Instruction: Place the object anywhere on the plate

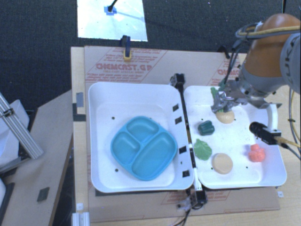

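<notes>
Status: early stage, transfer not done. The blue plate (pixel 143 147), three compartments, sits in the left bin (pixel 101 98) with nothing on it.

The arm reaches in over the right bin (pixel 277 173) and the fingers (pixel 221 105) are low at its far left part, right at a pale yellow rounded object (pixel 226 116). The object lies just below and touching the fingers as seen from this camera, resting on the bin floor. Cannot tell whether the fingers are spread or closed, nor whether they bracket the object: the tips are too small and cluttered to resolve. No lift visible.

Other items, relative to the fingers: dark green piece (pixel 205 127) just below-left; light green leafy piece (pixel 202 149) further below; tan disc (pixel 222 163) below that; pink-orange item (pixel 256 153) well apart, below-right.

Judgement: the yellow object is the likely target. Remaining: secure grasp, lift clear of the divider, carry left across to the plate, release anywhere on it.
</notes>
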Tool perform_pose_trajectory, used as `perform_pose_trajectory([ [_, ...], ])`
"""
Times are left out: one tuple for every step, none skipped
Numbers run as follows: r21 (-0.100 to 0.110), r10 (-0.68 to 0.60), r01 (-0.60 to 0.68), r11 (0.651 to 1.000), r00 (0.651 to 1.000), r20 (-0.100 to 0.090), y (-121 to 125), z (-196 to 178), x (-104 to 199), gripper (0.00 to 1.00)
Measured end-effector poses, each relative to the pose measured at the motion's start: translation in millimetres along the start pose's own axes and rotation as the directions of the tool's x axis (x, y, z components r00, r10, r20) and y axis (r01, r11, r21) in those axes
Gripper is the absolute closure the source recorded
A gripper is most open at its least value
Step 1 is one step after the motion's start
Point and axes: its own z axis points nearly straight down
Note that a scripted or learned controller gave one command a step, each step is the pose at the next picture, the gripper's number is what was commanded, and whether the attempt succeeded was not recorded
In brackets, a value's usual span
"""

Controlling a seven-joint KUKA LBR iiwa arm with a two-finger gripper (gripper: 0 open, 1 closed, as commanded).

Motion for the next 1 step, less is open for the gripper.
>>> perform_pose_trajectory([
  [-0.001,0.0,0.0,1.0,1.0,0.0,9.3,-1.3,54.5,1.0],
])
